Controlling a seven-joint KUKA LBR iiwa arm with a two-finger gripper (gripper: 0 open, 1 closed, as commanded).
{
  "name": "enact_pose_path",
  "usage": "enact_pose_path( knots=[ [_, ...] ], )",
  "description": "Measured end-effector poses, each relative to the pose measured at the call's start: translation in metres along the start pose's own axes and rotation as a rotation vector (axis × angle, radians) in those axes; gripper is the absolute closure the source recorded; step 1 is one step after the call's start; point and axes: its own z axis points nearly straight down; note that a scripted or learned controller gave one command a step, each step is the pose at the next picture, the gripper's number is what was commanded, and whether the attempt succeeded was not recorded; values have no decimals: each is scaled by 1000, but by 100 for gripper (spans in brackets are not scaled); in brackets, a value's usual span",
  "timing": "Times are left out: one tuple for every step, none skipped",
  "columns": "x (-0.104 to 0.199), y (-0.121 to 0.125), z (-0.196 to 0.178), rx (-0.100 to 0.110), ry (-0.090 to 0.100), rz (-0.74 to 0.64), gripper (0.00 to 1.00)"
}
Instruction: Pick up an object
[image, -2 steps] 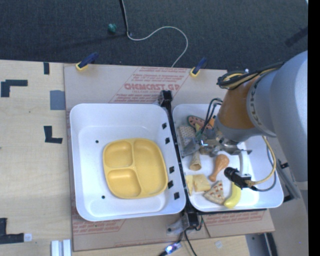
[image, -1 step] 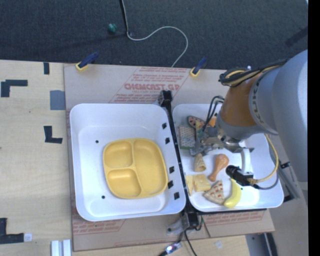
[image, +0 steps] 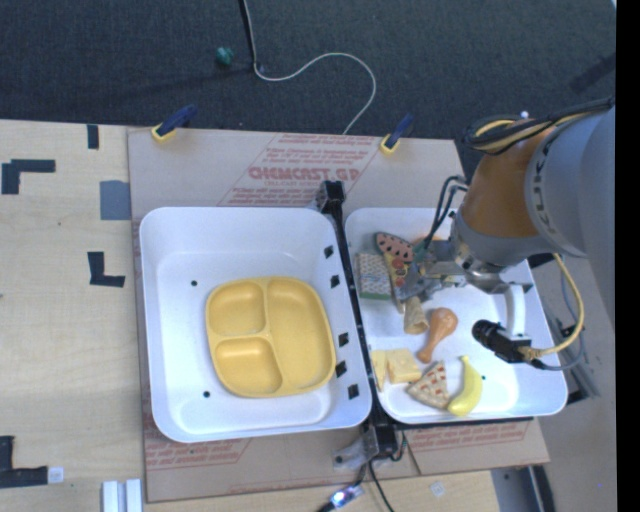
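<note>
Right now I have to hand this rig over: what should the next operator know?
Gripper: low in the right bin, among the toy food near the pizza slice and drumstick; grip state unclear.
Also in that bin: a banana, a second pizza slice, a cheese piece.
Left bin: a yellow tray.
Done: nothing visibly lifted.
Left: pick up one object.

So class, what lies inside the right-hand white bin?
Inside the right bin: two pizza slices, a chicken drumstick, a banana, cheese pieces and a greenish cracker. The claw covers whatever lies beneath it.
</note>
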Motion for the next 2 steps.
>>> enact_pose_path(
  knots=[
    [5,-6,-45,1,0,-1,100],
    [6,-6,-80,1,0,-2,100]
  ],
)
